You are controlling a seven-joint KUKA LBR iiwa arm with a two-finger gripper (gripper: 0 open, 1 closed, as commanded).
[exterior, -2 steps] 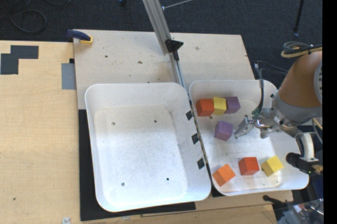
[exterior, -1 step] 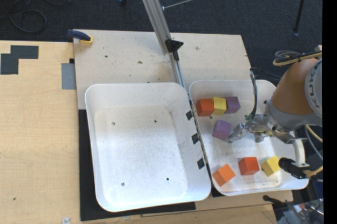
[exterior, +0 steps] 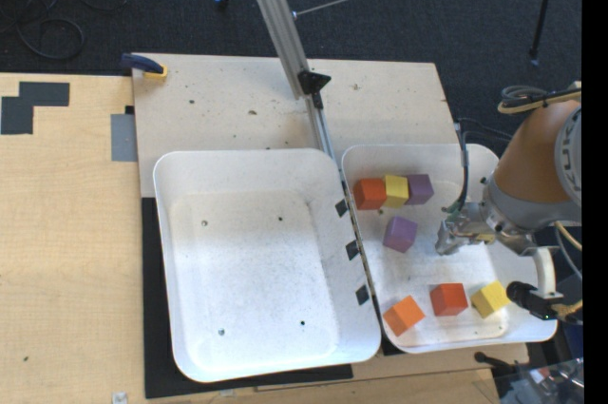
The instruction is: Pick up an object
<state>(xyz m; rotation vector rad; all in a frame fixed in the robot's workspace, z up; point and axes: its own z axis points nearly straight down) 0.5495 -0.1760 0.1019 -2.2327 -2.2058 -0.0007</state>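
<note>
The right bin (exterior: 475, 160) holds several small blocks. A red block (exterior: 370, 193), a yellow block (exterior: 396, 188) and a purple block (exterior: 419, 188) sit in a row near its far left. Another purple block (exterior: 400, 233) lies just in front of them. Along the near wall lie an orange block (exterior: 405, 314), a red block (exterior: 448, 299) and a yellow block (exterior: 489, 298). My gripper (exterior: 454, 236) hangs low over the bin's middle right, to the right of the lone purple block and apart from it. Nothing shows between its fingers.
The left bin (exterior: 180, 193) lies beside the right one, with black clips along the shared wall. A slanted aluminium post (exterior: 280, 17) rises behind the bins. A small blue and yellow tool (exterior: 144, 65) lies at the bench's far left corner.
</note>
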